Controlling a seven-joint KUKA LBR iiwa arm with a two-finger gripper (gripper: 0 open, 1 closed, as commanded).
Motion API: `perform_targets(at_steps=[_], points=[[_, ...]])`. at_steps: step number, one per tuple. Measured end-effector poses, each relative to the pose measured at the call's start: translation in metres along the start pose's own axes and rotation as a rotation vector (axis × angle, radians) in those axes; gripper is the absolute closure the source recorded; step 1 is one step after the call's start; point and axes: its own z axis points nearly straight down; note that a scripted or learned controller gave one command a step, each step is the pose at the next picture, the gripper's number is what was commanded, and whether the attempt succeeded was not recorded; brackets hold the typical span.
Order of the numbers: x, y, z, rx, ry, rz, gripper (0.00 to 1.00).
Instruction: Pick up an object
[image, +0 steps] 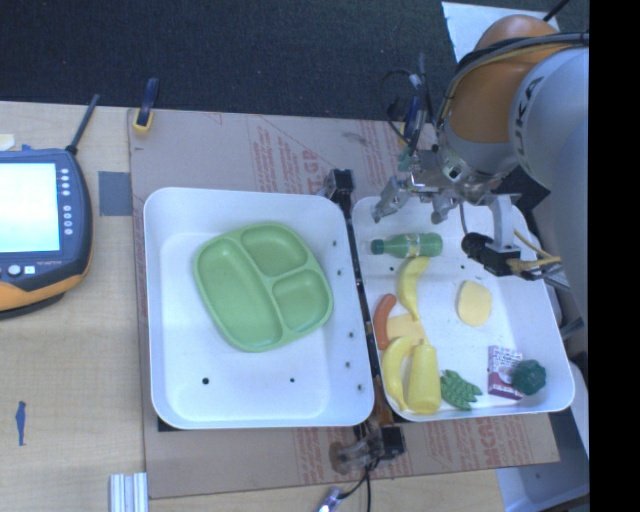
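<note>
My gripper (412, 211) hangs over the far edge of the right bin (545, 305), its two fingers spread apart with nothing between them. Just below it lies a green bottle (407, 244) on its side. A yellow banana (411, 281) lies below the bottle. Further down are an orange carrot-like piece (384, 314), a yellow block (404, 328), a second banana (395, 366) and a yellow bottle (424, 379). A pale yellow slice (474, 303) sits to the right. Near the front right are a green leafy piece (460, 389), a small packet (503, 368) and a dark green broccoli (529, 377).
The left bin (185, 390) holds a green divided plate (264, 285). A handheld control pendant (35, 225) lies at the far left of the bench. Clamps (340, 184) sit between the bins at the far side and at the near side.
</note>
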Motion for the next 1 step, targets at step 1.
perform_targets(at_steps=[1], points=[[-0.0097, -0.0004, -0.0779, 0.000, -0.001, 0.000, 0.00]])
